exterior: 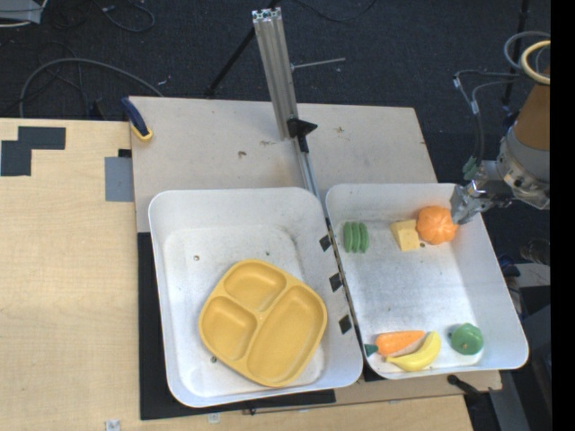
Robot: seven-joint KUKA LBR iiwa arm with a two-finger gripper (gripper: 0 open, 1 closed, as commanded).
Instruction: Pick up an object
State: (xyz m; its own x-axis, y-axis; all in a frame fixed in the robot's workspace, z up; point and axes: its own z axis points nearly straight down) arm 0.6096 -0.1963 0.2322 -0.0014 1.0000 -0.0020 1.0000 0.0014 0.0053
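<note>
Camera view
Gripper point(467, 201): at the right bin's point(503, 281) far right rim, just beside the orange point(437, 225); finger spread cannot be told, nothing seen held.
Orange: in the right bin's far part, touching a yellow block point(407, 236).
Hidden: arm point(532, 142) cut off at the right; fingertips blurred.

Robot lab: aluminium camera post point(277, 74), floor cables point(72, 65) (dark carpet)
</note>
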